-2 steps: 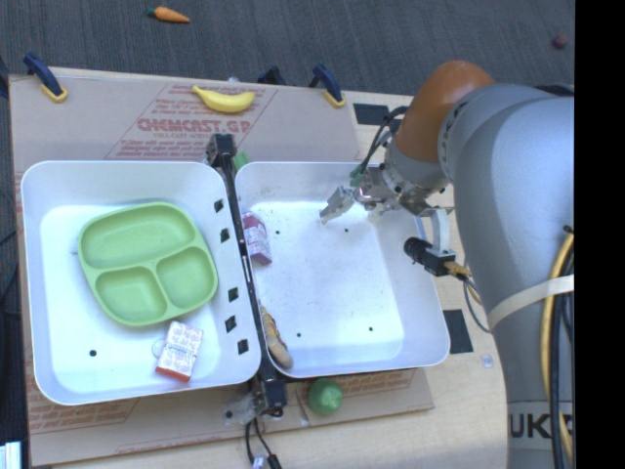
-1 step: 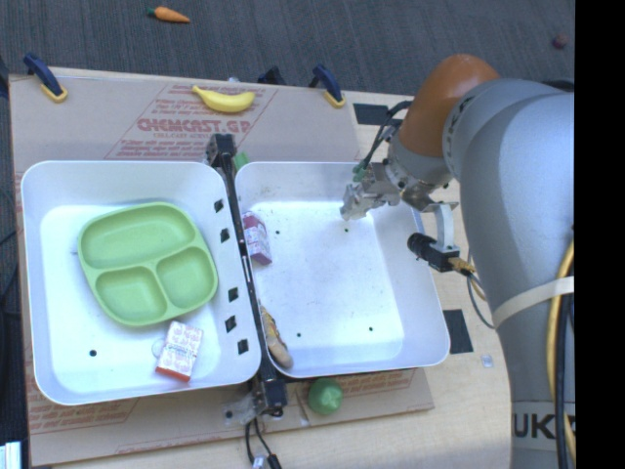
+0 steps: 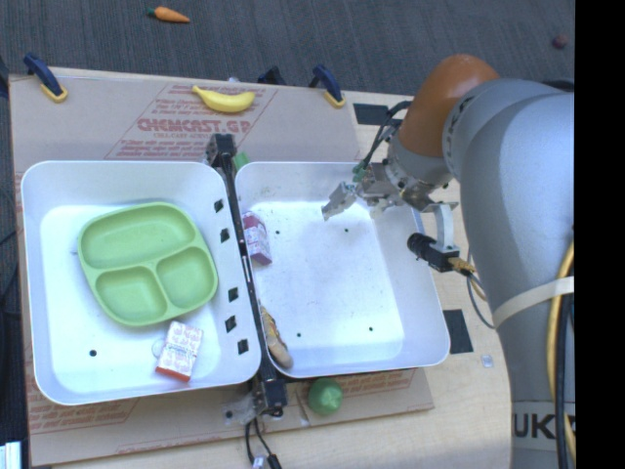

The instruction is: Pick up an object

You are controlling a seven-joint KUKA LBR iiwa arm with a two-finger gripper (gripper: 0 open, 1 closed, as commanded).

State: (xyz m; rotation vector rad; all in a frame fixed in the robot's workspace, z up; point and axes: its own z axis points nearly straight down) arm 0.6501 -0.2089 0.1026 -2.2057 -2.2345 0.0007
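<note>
Grey gripper [image 3: 341, 203] hovers near the right bin's [image 3: 420, 335] far edge, fingers apart and holding nothing, probably lining up for the pink packet [image 3: 256, 237] along its left wall.

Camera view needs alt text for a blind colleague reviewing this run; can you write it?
A grey robot arm reaches from the right, its gripper above the right bin, which holds a small pink packet near its left wall. The left bin holds a green divided plate and a red-and-white carton.

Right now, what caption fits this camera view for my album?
Robot hand hovers over the right bin; a green tray sits in the left bin.
</note>
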